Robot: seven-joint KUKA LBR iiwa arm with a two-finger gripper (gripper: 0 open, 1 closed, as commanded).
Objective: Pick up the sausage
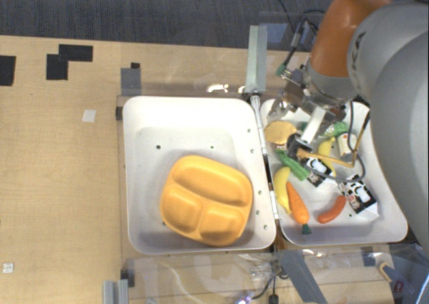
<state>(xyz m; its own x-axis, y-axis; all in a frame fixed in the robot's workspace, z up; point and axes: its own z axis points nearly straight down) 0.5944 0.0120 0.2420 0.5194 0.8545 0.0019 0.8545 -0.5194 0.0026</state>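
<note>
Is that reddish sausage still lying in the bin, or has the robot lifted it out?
In the bin. The sausage lies on the right bin's floor, beside the carrot, apart from the gripper.

I see a yellow-orange tray in the left white bin; in the right bin, a red-orange sausage, orange carrot, yellow banana, black-and-white cow-patterned toy.

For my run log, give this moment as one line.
arm: over right bin | pincer: down among toys | sausage: lying loose near carrot | left bin: yellow tray
</note>
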